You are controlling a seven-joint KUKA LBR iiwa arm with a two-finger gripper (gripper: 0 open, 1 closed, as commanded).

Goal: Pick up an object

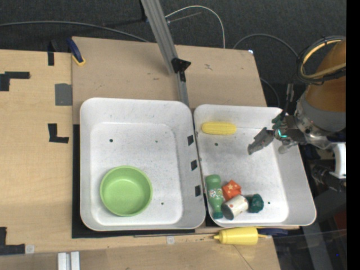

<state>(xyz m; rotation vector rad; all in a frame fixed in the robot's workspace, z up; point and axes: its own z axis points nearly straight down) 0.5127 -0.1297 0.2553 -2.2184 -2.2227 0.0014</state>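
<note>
- End effector (270, 139), fingers apart and holding nothing, hovers over the right bin (292, 207).
- Yellow corn (219, 129) lies near the end effector.

Two white bins (138, 108) — one green bowl (126, 190), one corn cob (219, 129), four small objects (230, 198) clustered — one yellow bottle (239, 236)

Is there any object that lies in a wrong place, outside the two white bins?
Yes. A yellow plastic bottle-shaped object lies on its side on the bench, just outside the front rim of the right white bin. The other small items sit inside the bins, so it looks odd.
</note>
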